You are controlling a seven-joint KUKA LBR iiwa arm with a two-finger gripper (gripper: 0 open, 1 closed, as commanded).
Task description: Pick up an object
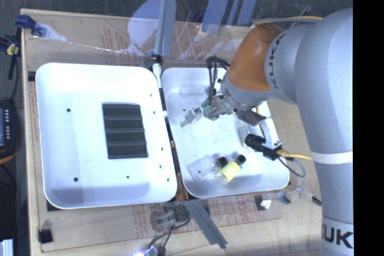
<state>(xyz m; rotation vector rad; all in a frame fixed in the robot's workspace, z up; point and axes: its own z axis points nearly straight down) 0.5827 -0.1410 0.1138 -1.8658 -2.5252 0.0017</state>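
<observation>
Left bin [54,78]: one black ribbed slab [125,130], laid flat at centre. Right bin [273,180]: gripper [205,110] is positioned low over the upper middle and largely masked by the wrist, so whether it is open or closed cannot be told. A pale see-through piece [189,118] is seen just beside its tip; contact cannot be judged. Near the front wall a small yellow bottle [228,172] is laid on its side, touching a clear item [203,168] whose outline is hard to make out.

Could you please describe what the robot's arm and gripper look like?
The arm is thick, rounded and grey, with an orange band above the wrist and dark lettering reading KUK on its casing. The gripper is small and silvery, with thin black cables looping behind it.
</observation>
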